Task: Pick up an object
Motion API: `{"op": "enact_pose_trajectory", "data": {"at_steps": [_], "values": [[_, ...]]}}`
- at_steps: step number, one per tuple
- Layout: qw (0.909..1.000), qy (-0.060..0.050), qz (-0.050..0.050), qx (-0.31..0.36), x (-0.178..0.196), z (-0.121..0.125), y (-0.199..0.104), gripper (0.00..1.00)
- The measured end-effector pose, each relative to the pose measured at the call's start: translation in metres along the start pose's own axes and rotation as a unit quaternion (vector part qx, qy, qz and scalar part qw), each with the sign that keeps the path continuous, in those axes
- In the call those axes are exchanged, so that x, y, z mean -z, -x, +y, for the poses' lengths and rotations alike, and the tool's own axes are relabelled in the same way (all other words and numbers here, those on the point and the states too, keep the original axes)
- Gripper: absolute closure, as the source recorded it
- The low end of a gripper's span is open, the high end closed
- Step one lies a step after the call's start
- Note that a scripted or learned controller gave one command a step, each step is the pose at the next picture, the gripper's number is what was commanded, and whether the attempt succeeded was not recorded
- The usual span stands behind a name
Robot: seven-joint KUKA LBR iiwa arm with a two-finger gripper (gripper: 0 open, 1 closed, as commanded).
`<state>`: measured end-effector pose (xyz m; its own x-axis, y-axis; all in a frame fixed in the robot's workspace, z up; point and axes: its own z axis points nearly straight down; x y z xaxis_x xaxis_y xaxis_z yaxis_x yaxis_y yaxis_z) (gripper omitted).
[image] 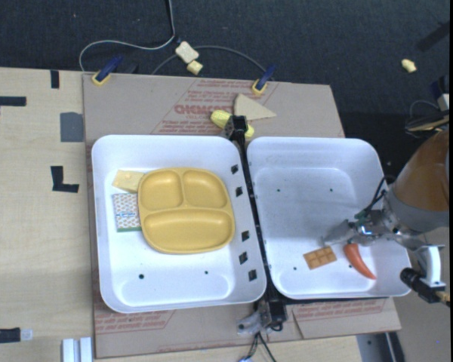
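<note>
In the right bin (309, 164) an orange-red carrot-shaped toy (360, 262) lies near the front right corner. A small brown waffle-like square (319, 259) lies just left of it. My gripper (355, 232) hangs low over the bin floor, directly above the carrot's upper end and up and to the right of the brown square. The arm (423, 187) comes in from the right over the bin's rim. Whether the gripper touches the carrot cannot be made out.
The left bin (106, 277) holds a yellow divided plate (186, 210), a pale yellow wedge (126, 179) and a patterned card (125, 211) beside it. Clips and a yellow piece (238, 123) sit at the bins' far junction, with cables behind.
</note>
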<state>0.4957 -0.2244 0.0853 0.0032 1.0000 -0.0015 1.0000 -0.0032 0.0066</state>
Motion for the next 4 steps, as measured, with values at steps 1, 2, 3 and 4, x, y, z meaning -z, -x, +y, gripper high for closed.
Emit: {"op": "enact_pose_trajectory", "data": {"at_steps": [1, 2, 3, 4], "values": [[1.0, 0.001, -0.004, 0.001, 0.013, 0.002, 0.002, 1.0], [1.0, -0.002, 0.003, 0.006, 0.077, -0.01, -0.089, 1.0], [1.0, -0.004, 0.001, 0.002, 0.074, -0.012, -0.084, 0.0], [1.0, 0.001, -0.002, 0.001, 0.139, 0.035, -0.029, 0.0]]}}
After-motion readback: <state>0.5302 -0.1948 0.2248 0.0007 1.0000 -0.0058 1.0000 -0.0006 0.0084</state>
